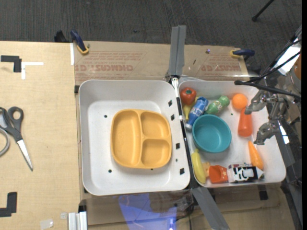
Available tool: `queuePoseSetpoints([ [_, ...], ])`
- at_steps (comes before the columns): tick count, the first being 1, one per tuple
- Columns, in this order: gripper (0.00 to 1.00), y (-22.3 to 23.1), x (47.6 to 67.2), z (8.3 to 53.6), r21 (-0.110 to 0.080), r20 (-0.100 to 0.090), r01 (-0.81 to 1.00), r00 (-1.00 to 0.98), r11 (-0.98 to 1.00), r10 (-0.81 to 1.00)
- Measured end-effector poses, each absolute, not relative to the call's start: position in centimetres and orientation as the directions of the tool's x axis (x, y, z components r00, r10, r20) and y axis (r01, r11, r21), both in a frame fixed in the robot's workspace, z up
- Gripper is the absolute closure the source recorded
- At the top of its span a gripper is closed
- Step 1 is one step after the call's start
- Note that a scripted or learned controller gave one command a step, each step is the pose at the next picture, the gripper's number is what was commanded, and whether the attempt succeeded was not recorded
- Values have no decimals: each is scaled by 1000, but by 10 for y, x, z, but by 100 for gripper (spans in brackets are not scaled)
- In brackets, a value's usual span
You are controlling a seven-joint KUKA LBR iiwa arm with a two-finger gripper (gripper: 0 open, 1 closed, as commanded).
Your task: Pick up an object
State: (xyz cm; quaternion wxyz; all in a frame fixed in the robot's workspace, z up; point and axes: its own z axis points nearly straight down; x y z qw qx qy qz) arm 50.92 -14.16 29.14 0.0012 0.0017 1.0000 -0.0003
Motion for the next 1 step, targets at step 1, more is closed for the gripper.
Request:
queuePoseSetpoints([
  [1, 0, -164, 609, 174, -1, -4, 143, -990, 990, 143],
])
